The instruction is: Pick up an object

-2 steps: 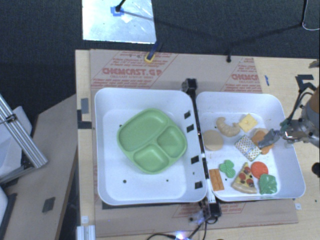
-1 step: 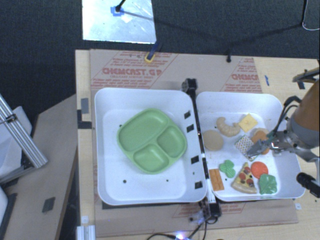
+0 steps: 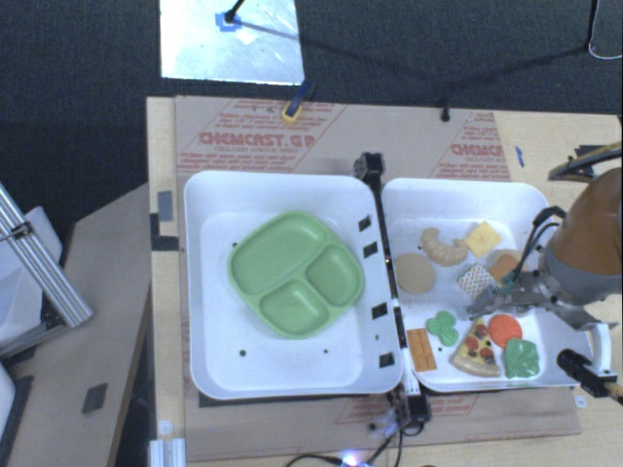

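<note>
Two white bins: the left bin (image 3: 209, 358) holds one green divided plate (image 3: 295, 273) at its middle. The right bin (image 3: 458, 191) holds about nine toy foods — a pizza slice (image 3: 475, 348) near its front edge among them. The gripper (image 3: 498, 298) hangs over the cluster; its grasp cannot be told.

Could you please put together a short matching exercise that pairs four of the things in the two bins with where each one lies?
Things:
1. green divided plate
2. yellow cheese block
3. pizza slice
4. orange cracker strip

Places:
A. near edge of the right bin, beside the red tomato slice
B. far part of the right bin
C. middle of the left bin
D. near left corner of the right bin, by the divider

Pairs: 1-C, 2-B, 3-A, 4-D
</note>
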